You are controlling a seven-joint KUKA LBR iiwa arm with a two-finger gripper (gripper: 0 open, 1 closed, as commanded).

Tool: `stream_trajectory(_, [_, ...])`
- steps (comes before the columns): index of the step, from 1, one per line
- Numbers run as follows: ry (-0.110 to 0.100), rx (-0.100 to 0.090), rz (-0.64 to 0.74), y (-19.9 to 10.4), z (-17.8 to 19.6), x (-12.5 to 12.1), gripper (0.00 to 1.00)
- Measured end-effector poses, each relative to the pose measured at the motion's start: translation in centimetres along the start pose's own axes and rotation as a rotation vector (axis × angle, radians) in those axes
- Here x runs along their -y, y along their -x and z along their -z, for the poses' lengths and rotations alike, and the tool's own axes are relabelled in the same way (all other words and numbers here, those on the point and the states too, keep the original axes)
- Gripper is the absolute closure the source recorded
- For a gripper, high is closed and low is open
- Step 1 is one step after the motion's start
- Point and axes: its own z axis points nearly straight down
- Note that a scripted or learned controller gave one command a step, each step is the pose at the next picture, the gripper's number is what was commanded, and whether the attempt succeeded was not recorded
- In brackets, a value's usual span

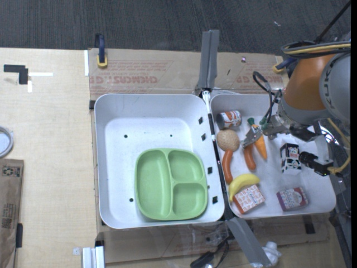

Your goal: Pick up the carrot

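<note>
Carrot (260, 147): we see it in the right bin (312, 205), beside a small sausage (249, 157).
Gripper (255, 134): at the carrot's top; we cannot tell its state.
Tabletop (44, 149): pale wood.
Floor (139, 10): dark carpet.

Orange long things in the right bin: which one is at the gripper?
The orange carrot with green top, under the gripper; the orange-red sausage lies apart, beside the bin's left wall.

Arm (329, 85) cut off at right edge — end effector (255, 134) fingers too small/blurred to tell.
</note>
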Motion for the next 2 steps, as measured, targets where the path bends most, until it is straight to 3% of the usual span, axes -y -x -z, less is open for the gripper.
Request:
stream_trajectory(1, [0.002, 0.002, -0.003, 0.1, 1.0, -0.1, 1.00])
stream_trajectory(2, [0.000, 0.001, -0.071, -4.2, 10.0, -5.3, 1.00])
